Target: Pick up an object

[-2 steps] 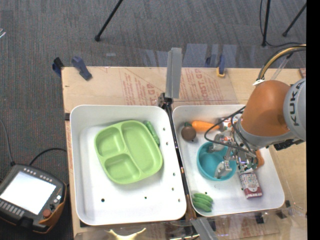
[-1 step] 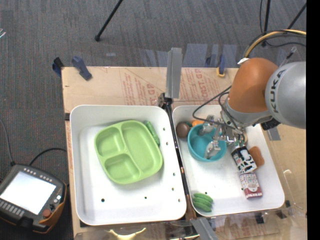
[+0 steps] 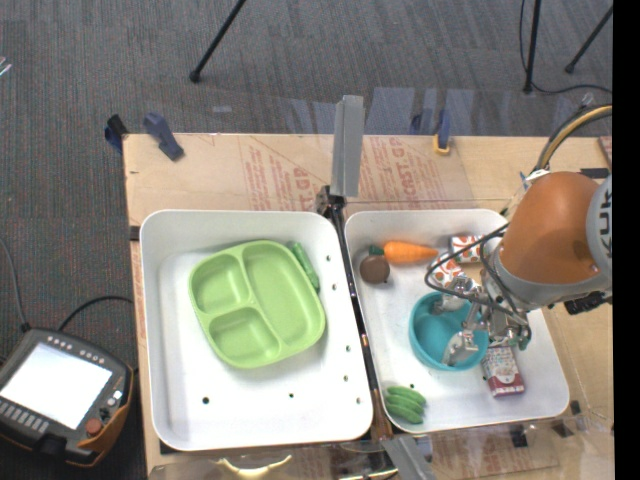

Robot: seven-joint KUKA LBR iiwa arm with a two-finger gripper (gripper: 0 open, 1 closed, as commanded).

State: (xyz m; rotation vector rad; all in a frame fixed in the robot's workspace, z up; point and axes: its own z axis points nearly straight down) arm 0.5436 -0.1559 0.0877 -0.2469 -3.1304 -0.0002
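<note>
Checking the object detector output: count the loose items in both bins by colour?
Green: 2, divided plate in the left bin, pea pod in the right bin
Orange: 1, carrot
Brown: 1, round piece
Teal: 1, bowl
Red and white: 2, cartons
Total: 7

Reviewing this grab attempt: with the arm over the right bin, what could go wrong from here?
The gripper hangs over the round teal bowl, close to its rim; closing there could tip or drag the bowl rather than lift it. The small red-and-white carton lies right beside the bowl under the wrist, so it could get knocked or pinched along with it. The arm hides part of the right white bin, so the contact itself is hard to judge.
</note>
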